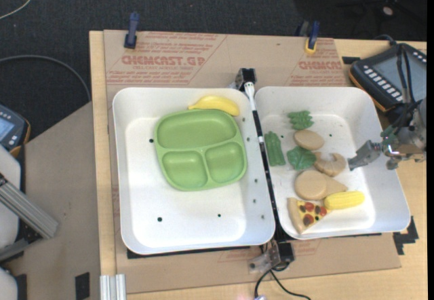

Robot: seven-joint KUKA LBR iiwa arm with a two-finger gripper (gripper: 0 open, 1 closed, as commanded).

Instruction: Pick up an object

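The end effector (pixel 359 156) reaches over the right bin's (pixel 386 214) right rim, just beside a tan cookie (pixel 330 165); its grip I cannot tell. Corn (pixel 344 200) and pizza (pixel 304 214) crowd the near rim. Bare floor lies toward the far-right corner.

Even bright overhead light, soft faint shadows, mild glare on white bins (pixel 129 156), slightly soft focus

Robotics lab, clamped cardboard bench (pixel 203 54), teach pendant (pixel 386 78), cables
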